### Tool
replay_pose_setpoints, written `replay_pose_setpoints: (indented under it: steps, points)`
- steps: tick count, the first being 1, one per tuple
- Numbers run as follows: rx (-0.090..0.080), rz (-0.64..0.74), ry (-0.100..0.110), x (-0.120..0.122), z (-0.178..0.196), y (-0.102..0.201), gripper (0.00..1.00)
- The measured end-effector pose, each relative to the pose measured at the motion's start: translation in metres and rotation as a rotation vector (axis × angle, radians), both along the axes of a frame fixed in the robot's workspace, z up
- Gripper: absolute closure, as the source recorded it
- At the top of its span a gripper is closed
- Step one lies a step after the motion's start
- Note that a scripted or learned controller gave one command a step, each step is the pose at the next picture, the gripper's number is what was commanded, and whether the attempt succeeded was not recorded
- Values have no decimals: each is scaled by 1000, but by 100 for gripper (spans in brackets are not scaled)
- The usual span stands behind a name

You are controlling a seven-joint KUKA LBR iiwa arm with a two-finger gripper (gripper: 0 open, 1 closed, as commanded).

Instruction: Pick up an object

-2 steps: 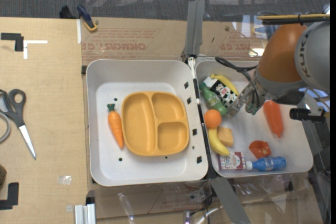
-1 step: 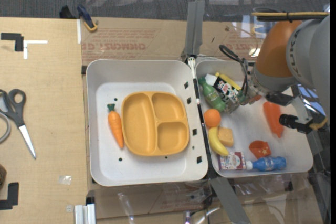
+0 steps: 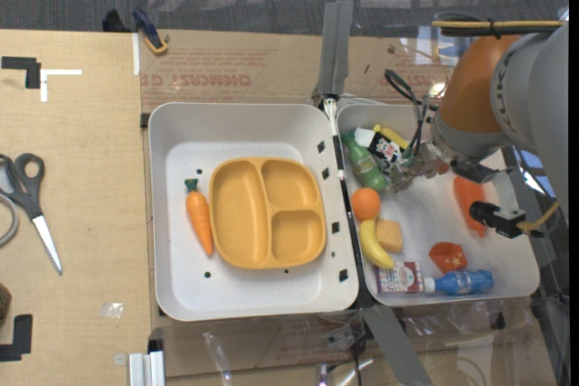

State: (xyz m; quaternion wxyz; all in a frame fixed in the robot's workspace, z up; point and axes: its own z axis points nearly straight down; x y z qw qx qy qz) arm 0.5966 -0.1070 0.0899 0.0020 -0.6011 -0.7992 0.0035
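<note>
camera view: hand (image 3: 404,169) low in right bin (image 3: 507,280), beside green bottle (image 3: 366,165); finger state cannot be told.

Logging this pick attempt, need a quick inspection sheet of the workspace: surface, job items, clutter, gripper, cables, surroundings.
Surface: two white bins side by side, left bin and right bin, on a wooden bench.
Job's things: right bin holds a green bottle, orange, banana, yellow block, blue bottle, red pieces.
Clutter: left bin holds a yellow divided tray with a carrot beside it.
Gripper: gripper low over the right bin near the green bottle; finger state unclear.
Cables: black cable by the wrist.
Surroundings: scissors on the bench, left.
</note>
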Motion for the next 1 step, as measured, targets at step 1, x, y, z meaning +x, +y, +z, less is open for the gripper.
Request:
replay_pose_setpoints:
  steps: [1]
  points:
    - [0, -378, -1, 24, 1, -11, 100]
